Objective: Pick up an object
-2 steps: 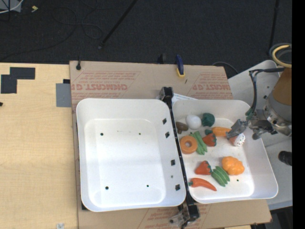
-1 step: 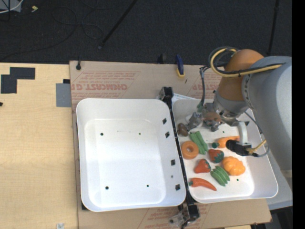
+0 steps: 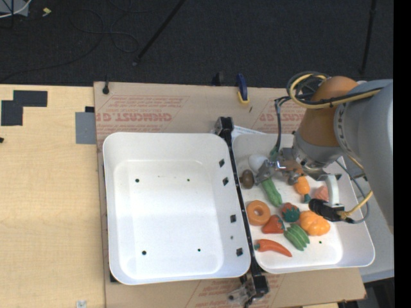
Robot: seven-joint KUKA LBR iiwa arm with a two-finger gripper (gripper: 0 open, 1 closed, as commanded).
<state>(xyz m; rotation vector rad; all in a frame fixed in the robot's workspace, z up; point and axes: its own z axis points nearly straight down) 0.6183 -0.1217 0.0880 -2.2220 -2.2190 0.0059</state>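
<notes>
At the far left, the pale wooden surface (image 3: 45, 204) carries a few dark patches near its upper edge. Next to it a sheet of brown cardboard (image 3: 160, 108) with red printing lies under both bins. The left bin (image 3: 167, 204) is a shallow white tray with a few small dark dots on its floor. A black strip with clips (image 3: 232, 197) runs between it and the right bin (image 3: 350, 252), joining the two rims.

The right bin holds a cluster of toy foods. Nearest the divider is a small brown round piece (image 3: 247, 179), then an orange ring like a doughnut (image 3: 258, 212) below it. A long green vegetable (image 3: 271, 190) lies at a slant just right of the brown piece, and a red pepper (image 3: 273, 224) sits under the ring. A red-orange carrot (image 3: 273, 247) lies along the front of the bin. Farther right are a dark green ridged piece (image 3: 297, 236), a small teal piece (image 3: 292, 215), an orange pumpkin-like piece (image 3: 314, 223) and a small orange piece (image 3: 302, 185).

The gripper (image 3: 275, 166) hangs over the back of this bin, its metal tip just above the top end of the long green vegetable and near the brown piece. Whether its tip is spread or pressed together cannot be told, and nothing is visibly pinched in it. The grey arm (image 3: 366, 127) with its orange band (image 3: 327, 108) enters from the right, cables looping over it.
</notes>
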